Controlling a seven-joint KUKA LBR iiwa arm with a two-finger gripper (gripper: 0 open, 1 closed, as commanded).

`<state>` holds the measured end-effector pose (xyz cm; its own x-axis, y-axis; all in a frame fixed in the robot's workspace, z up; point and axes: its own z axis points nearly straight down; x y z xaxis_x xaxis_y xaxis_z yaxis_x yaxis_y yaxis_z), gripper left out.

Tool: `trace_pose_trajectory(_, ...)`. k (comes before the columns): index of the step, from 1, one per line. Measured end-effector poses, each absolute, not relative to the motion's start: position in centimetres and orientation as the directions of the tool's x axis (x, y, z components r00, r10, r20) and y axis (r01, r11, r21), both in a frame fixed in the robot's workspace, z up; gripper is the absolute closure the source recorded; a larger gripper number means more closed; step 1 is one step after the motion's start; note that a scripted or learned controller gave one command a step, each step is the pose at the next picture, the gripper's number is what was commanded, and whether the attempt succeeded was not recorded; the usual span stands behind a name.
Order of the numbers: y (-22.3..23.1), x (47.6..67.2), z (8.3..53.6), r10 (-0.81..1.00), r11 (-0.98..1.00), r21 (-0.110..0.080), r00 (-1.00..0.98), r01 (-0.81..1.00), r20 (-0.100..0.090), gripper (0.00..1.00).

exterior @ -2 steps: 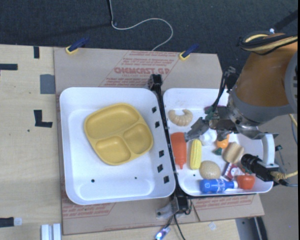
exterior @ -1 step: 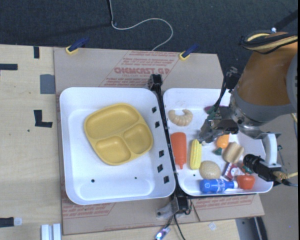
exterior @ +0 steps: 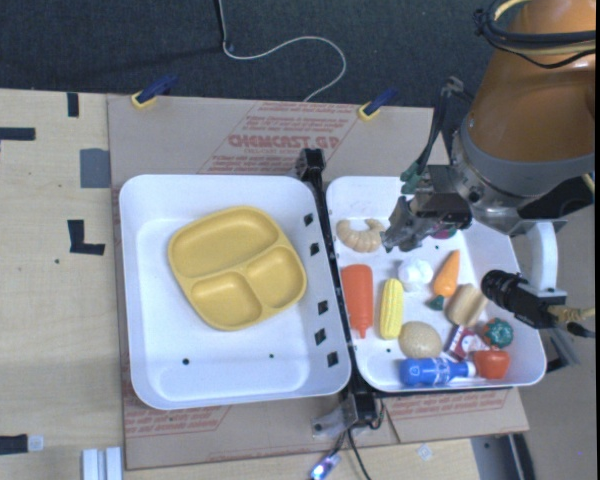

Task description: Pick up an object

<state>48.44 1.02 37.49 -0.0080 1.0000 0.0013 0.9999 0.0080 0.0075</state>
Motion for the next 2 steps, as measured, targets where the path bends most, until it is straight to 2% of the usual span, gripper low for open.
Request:
trace_pose_trajectory(1,8.0,48.3,30.8,1.0,0.006,-0.007,-0.006,1.0,0.0,1.0)
trace_pose_trajectory(2,7.0,48.4,37.0,1.0,0.002,0.003,-0.002,1.0,0.0,1.0)
